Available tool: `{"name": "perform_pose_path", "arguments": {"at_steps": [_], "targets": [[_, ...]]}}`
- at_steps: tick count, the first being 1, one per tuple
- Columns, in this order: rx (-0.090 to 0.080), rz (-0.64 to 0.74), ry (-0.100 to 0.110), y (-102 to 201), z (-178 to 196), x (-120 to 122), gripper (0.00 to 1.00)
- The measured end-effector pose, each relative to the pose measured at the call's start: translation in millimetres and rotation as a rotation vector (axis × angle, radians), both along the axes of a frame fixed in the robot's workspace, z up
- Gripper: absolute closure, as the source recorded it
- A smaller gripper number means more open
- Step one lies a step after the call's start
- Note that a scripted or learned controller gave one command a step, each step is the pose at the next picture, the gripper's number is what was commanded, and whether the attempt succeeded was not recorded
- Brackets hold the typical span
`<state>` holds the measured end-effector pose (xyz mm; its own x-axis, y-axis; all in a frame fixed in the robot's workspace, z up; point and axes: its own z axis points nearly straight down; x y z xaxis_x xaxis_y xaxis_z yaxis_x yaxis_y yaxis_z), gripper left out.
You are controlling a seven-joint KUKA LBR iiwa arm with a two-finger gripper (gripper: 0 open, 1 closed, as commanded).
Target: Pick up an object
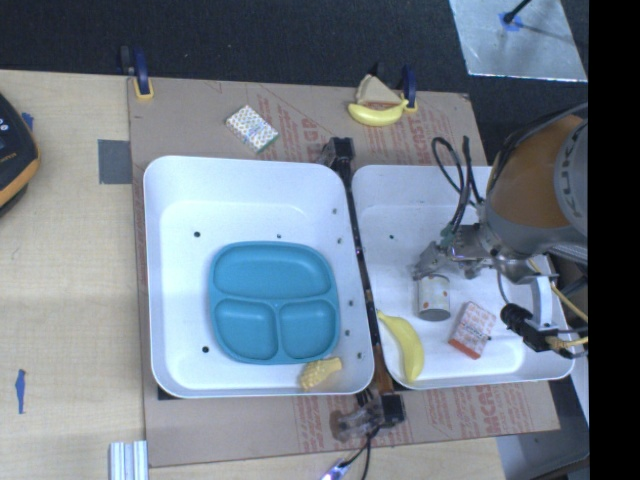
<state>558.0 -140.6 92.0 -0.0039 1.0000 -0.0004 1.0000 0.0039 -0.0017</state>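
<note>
Grey cup [433, 298], just below fingers [437, 259]

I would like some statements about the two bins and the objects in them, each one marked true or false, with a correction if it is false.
1. The blue divided plate lies in the left bin. True.
2. A banana lies in the right bin, near its front left corner. True.
3. The pincer hangs over the left bin. False: it is over the right bin, just above a small grey cylinder.
4. The red and white box lies on the blue divided plate. False: it lies in the right bin, right of the cylinder.
5. A second banana lies on the cardboard behind the bins. True.
</note>
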Motion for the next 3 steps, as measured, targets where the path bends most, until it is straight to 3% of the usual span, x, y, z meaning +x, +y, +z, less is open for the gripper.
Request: {"name": "perform_pose_path", "arguments": {"at_steps": [1,2,3], "targets": [[0.001,0.001,0.003,24,-1,-62,0.0],[0.0,0.005,0.004,23,9,-62,1.0],[0.001,0.001,0.0,91,100,-8,1.0]]}}
